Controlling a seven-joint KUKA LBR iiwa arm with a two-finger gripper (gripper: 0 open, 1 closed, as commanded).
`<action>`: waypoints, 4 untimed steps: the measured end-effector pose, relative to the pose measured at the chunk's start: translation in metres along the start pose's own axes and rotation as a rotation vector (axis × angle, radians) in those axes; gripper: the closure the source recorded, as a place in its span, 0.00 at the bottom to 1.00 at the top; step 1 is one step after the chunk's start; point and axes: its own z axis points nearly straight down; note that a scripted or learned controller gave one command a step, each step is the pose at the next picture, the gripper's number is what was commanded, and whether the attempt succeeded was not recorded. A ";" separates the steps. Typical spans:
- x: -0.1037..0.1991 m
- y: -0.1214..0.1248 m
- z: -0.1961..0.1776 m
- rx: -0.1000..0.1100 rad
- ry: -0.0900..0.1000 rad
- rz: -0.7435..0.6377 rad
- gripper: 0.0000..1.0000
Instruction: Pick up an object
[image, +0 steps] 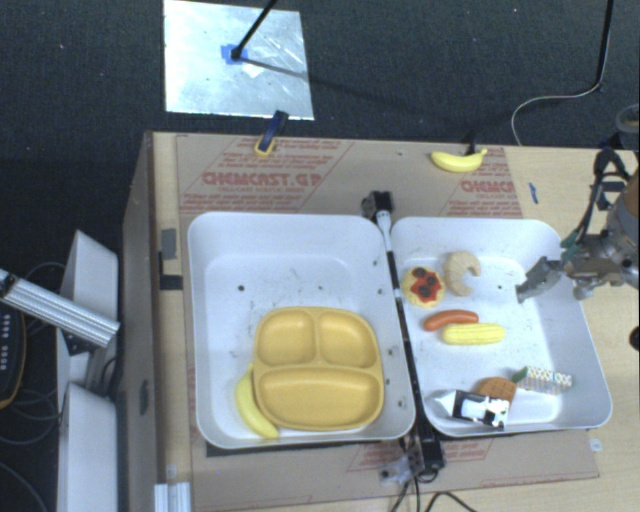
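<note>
We see the grey two-finger gripper hanging over the right edge of the right shallow white bin, holding nothing; how far it stands open we cannot tell. Nearest lies the pale tan plastic croissant, then the red sausage touching the yellow corn cob. We judge the corn cob the likeliest pick: a light, stiff, smooth toy, prone to rolling, best pinched across its narrow middle. Well apart, the left white bin holds a yellow divided plastic tray beside a yellow banana.
</note>
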 end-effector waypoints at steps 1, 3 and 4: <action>0.048 0.016 0.093 0.002 0.001 0.000 0.00; 0.059 0.084 0.156 -0.002 0.000 -0.001 0.00; 0.050 0.018 0.188 0.001 0.001 0.002 0.00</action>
